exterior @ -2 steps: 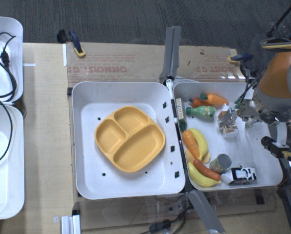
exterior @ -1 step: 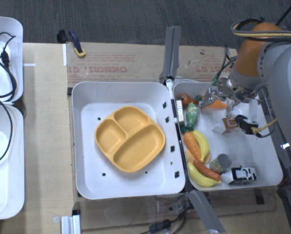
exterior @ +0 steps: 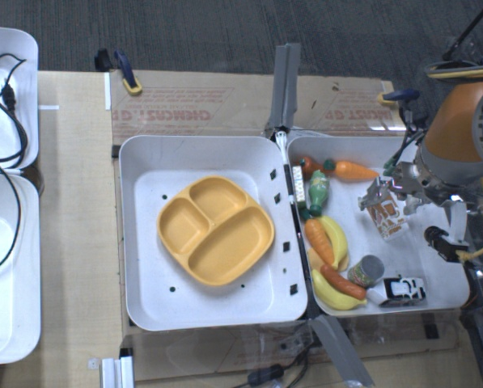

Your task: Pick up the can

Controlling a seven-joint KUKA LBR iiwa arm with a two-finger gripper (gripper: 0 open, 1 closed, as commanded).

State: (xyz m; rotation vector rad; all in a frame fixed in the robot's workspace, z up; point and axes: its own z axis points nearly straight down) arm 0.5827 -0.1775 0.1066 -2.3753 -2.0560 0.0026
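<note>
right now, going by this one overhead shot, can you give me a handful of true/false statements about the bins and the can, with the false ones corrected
1. The yellow divided plate lies in the left bin. True.
2. The can stands on the plate. False: it lies in the right bin, near the front, beside the bananas.
3. An orange carrot lies near the right bin's back wall. True.
4. The gripper is above the left bin. False: it is over the right bin, back from the can.
5. The green bottle lies at the right bin's left side. True.
6. The can is clamped in the gripper. False: it lies apart from it.
</note>
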